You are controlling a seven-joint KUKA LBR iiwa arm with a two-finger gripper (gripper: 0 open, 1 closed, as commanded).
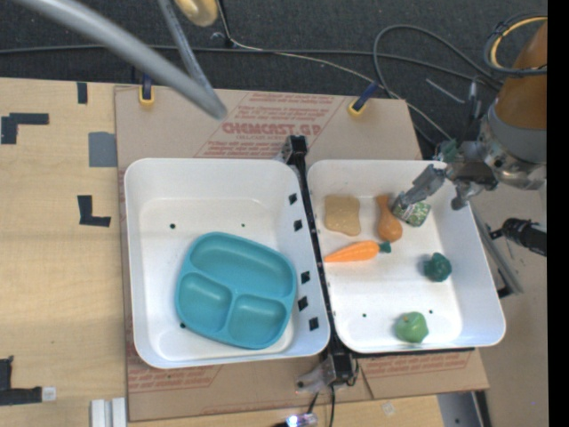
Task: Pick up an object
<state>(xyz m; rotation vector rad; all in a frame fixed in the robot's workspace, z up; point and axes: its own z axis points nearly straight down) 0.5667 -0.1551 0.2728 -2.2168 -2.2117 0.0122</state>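
Note:
The right bin (471, 265) holds a tan bread slice (342, 213), an orange carrot (356, 253), an orange pear-shaped piece (388, 226), a small green and white object (412, 211), a dark green lump (436, 266) and a light green fruit (411, 326). My gripper (437, 194) hangs over the bin's far right part, open. One grey finger (418, 189) slants down-left, its tip at the small green and white object. I cannot tell if it touches. Nothing sits between the fingers.
The left bin (142, 203) holds a blue divided plate (236, 290). A black divider (307, 238) joins the two bins. Cables (400, 69) run behind the bins, and a grey pole (107, 29) crosses the upper left.

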